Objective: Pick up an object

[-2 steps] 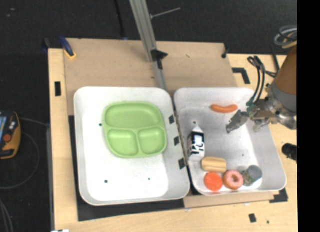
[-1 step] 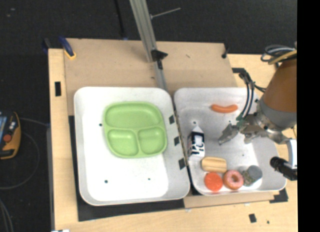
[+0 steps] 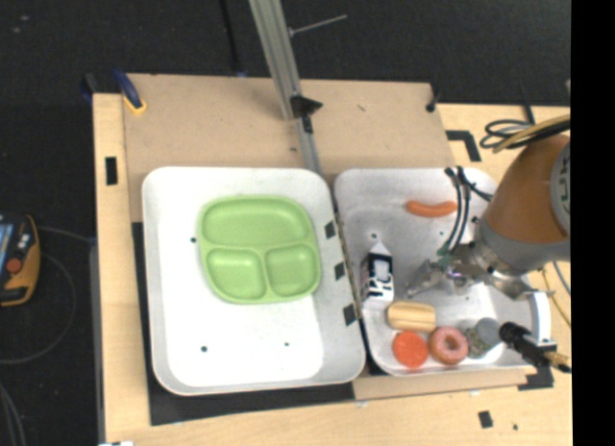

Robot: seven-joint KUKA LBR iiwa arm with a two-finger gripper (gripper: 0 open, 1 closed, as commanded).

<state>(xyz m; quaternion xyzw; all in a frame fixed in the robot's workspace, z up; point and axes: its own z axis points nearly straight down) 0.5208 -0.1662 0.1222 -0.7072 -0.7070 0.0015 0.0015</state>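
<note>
White and shallow, the left plastic bin [image 3: 183, 338] holds a smooth green three-compartment plate [image 3: 259, 247] with bare floor around it. Its glossy right-hand twin [image 3: 360, 199] holds a tan bread roll [image 3: 411, 315], orange sausage [image 3: 431, 208], pink doughnut [image 3: 448, 345] and red disc [image 3: 410, 349]. The metal gripper [image 3: 434, 277] hangs above them; its opening is unclear.

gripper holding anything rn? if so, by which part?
Cannot be told. The gripper sits low in the right bin above the bun, and nothing shows between its fingers.
</note>
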